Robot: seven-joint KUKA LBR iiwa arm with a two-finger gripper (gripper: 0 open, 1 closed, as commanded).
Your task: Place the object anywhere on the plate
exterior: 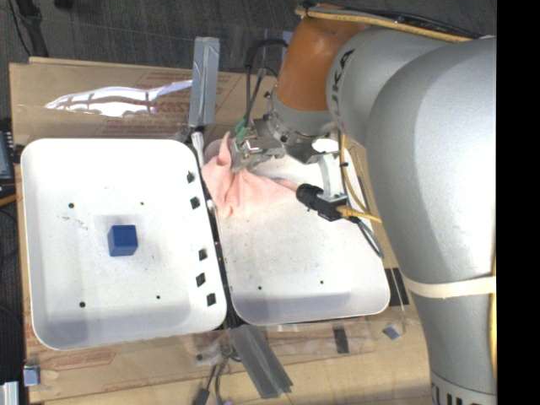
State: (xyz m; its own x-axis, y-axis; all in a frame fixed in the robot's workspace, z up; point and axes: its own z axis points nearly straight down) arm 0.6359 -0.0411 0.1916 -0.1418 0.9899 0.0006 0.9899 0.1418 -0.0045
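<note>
A small blue cube [123, 240] rests on the floor of the left bin [51, 184], a little left of its middle. A pink plate [240, 191] lies in the back left corner of the right bin [337, 285], and the arm partly covers it. My gripper [249, 152] hangs low over the plate's far edge, well to the right of the cube. The wrist and its cabling hide the far side of the plate.
The big grey arm with its orange band [308, 57] covers the right bin's back right part. A black connector with a yellow cable [325, 202] lies over that bin. A raised divider with black clips [207, 243] separates the two bins.
</note>
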